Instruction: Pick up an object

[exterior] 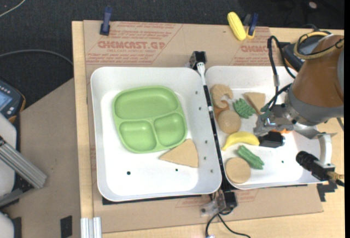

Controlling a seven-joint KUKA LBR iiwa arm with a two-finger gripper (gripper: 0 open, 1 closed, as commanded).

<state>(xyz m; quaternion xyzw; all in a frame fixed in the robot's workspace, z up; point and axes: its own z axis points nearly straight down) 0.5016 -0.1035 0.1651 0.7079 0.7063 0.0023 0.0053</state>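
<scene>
Camera view: gripper [266, 128] hovering right of centre over right bin [284, 174], finger spread impossible telling. Banana [240, 139] lying just left; centring over it, descending straight, avoiding green pickle [250, 157].

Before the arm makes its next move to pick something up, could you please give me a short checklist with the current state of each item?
1. Gripper over the right bin: ok, it sits above the toy food.
2. Target within reach: ok, the yellow banana lies just left of the gripper.
3. Object already held: cannot tell.
4. Crowding near the target: not ok, a green piece and a round tan piece lie close to the banana.
5. Left bin contents out of the way: ok, the green divided plate and the tan wedge are across the divider.
</scene>
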